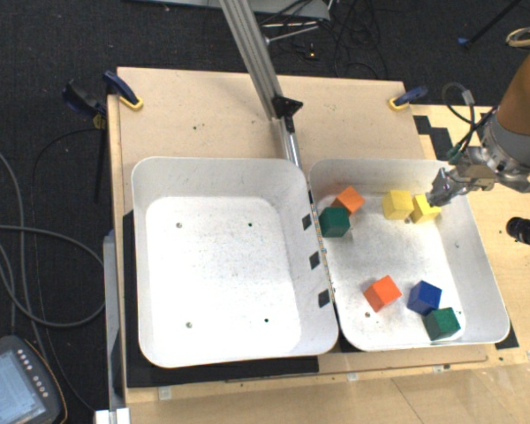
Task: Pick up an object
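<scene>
Yellow block (426, 208) sits touching the hand's (442, 190) tip.

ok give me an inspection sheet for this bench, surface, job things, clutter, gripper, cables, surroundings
surface: wooden bench bearing a left bin and a right bin, both white and speckled.
job's things: all in the right bin: two yellow blocks, orange blocks, green blocks, a blue block.
clutter: clamps at the bench's far corners.
gripper: gripper low at the right bin's far right, next to a yellow block; grasp cannot be told.
cables: black cables on the floor at left.
surroundings: dark carpet, metal pole, a screen at lower left.
</scene>
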`<state>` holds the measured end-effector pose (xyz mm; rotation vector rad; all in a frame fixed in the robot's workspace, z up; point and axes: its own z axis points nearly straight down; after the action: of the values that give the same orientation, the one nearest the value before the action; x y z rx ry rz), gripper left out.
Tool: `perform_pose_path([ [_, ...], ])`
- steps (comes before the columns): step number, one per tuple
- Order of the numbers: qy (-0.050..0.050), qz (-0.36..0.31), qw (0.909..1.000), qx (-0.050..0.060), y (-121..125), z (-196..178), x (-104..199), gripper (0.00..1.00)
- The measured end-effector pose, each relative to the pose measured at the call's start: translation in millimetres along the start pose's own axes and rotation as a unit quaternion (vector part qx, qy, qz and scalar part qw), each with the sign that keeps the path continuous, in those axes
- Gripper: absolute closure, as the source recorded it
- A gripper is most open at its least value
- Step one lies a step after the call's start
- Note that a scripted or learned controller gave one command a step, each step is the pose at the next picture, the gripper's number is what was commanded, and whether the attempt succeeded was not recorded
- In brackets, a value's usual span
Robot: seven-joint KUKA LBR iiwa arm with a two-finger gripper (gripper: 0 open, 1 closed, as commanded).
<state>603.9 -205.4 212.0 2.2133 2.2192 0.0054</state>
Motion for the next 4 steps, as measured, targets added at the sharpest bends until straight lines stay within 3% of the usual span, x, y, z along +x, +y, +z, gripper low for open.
perform_pose_path([
  [1, 0.0, 0.0, 1.0, 0.001, 1, -23, 0, 1.0],
  [4, 0.003, -0.003, 1.0, 0.004, -10, -18, 156, 1.0],
])
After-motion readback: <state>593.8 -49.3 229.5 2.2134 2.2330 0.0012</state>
